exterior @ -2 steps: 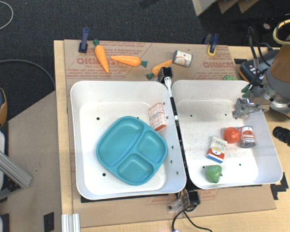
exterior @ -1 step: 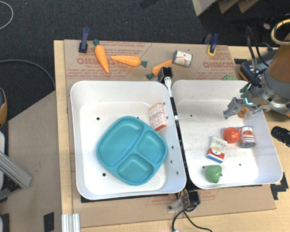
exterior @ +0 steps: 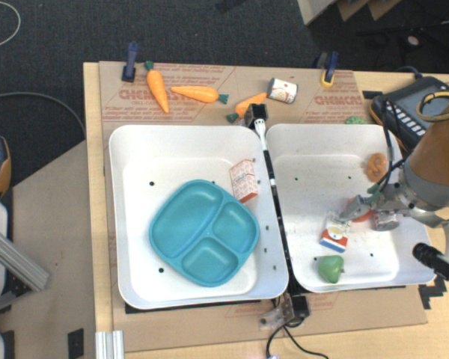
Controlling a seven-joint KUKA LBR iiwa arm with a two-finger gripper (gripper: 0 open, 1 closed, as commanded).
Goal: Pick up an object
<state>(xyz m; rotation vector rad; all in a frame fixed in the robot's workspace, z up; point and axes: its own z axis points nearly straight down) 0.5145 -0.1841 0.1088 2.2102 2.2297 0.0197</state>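
Camera view puts the gripper (exterior: pixel 353 209), jaws' state untellable, just above a small white, red and blue carton (exterior: pixel 334 238), likely light, stiff, best pinched across its flat sides.

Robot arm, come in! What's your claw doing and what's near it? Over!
Gripper low in right bin, over small red-white-blue carton. No grasp confirmed. Green object and orange object nearby, not blocking.
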